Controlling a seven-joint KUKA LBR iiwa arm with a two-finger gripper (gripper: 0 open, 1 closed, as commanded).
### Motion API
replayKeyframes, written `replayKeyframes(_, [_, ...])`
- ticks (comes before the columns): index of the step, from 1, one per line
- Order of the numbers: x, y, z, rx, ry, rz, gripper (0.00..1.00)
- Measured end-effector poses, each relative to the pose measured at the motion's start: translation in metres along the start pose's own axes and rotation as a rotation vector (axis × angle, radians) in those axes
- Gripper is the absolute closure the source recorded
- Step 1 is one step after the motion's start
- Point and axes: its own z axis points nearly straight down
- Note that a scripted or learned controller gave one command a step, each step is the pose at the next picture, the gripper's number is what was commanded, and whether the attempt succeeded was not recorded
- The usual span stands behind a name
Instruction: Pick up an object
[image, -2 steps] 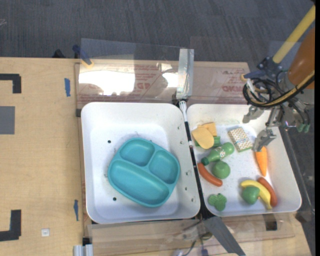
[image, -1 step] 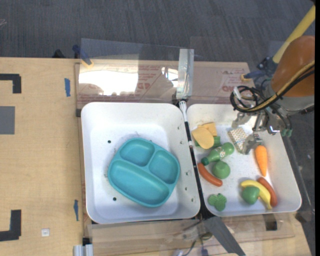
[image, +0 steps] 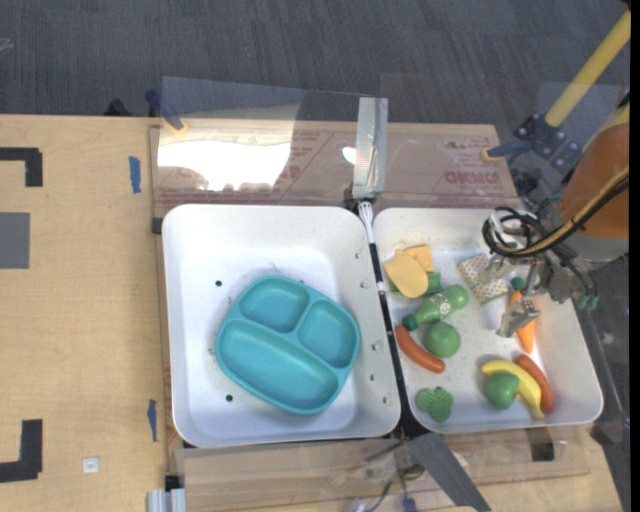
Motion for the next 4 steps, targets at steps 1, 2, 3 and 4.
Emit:
replayKeyframes(1, [0.017, -0.019, 0.004, 0.004, -0.022, 0.019, 0.00])
replayKeyframes(2, [0.030, -0.019, 0.003, 0.005, -0.026, 0.120, 0.00])
replayKeyframes(3, [0.057, -0.019, 0.003, 0.006, -0.029, 0.196, 0.00])
replayKeyframes(4, [0.053, -0.019, -0.008, 0.010, -0.040, 0.195, 1.00])
